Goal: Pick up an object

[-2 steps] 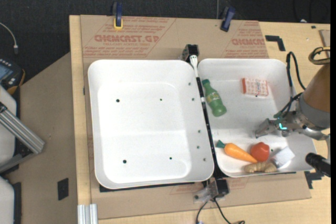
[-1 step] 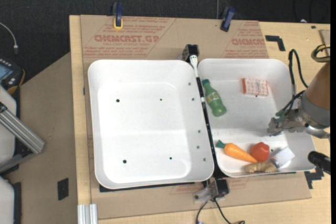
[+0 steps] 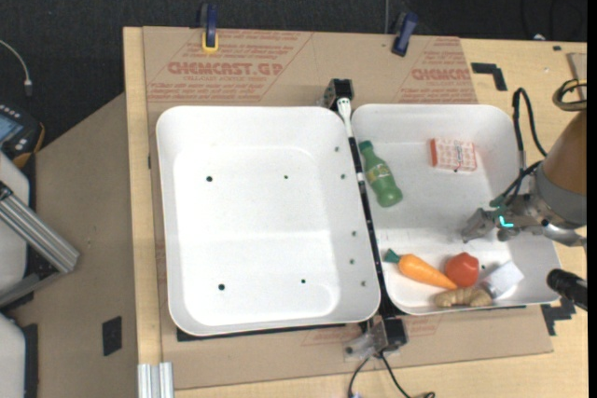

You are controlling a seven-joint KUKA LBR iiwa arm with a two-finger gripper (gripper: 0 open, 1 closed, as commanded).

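Note:
The right bin (image 3: 424, 121) holds a green bottle (image 3: 381, 174) lying along its left wall and a red-and-white packet (image 3: 454, 155) near the back. An orange carrot (image 3: 422, 270), a red tomato-like ball (image 3: 462, 268), a tan ginger-like root (image 3: 464, 296) and a small white piece (image 3: 505, 279) crowd the front. My gripper (image 3: 483, 225) comes in from the right edge, low over the bin's right side. It sits just behind and right of the red ball, with nothing seen held in it.
The left bin (image 3: 187, 200) lies beside the right one, and their walls meet along a dark seam (image 3: 359, 200). Blue clamps (image 3: 208, 25) (image 3: 404, 31) stand at the cardboard bench's back edge. Black cables (image 3: 518, 121) run by the right bin's far right corner.

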